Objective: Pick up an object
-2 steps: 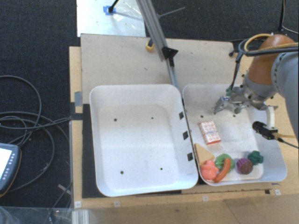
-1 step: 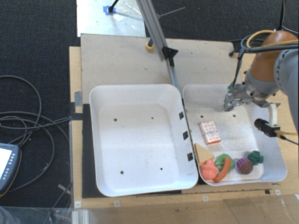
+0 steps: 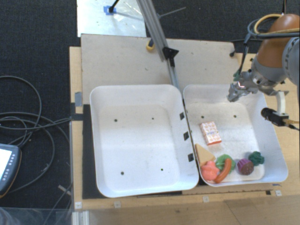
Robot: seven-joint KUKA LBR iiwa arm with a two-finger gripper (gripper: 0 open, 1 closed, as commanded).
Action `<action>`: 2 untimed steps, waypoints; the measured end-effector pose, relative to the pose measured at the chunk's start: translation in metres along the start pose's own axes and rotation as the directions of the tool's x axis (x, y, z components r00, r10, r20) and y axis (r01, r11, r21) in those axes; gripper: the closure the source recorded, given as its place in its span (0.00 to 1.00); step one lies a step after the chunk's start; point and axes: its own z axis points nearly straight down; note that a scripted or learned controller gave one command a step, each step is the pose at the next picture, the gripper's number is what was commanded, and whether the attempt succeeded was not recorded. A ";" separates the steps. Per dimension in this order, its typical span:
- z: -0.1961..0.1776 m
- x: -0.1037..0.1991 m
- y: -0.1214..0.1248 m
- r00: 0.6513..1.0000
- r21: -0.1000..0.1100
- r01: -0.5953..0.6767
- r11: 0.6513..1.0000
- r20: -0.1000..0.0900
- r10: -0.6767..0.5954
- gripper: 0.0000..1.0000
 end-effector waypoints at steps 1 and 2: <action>-0.055 0.000 0.003 1.000 0.000 0.000 1.000 0.001 0.000 1.00; -0.054 0.046 -0.016 1.000 0.008 0.003 1.000 -0.003 -0.003 1.00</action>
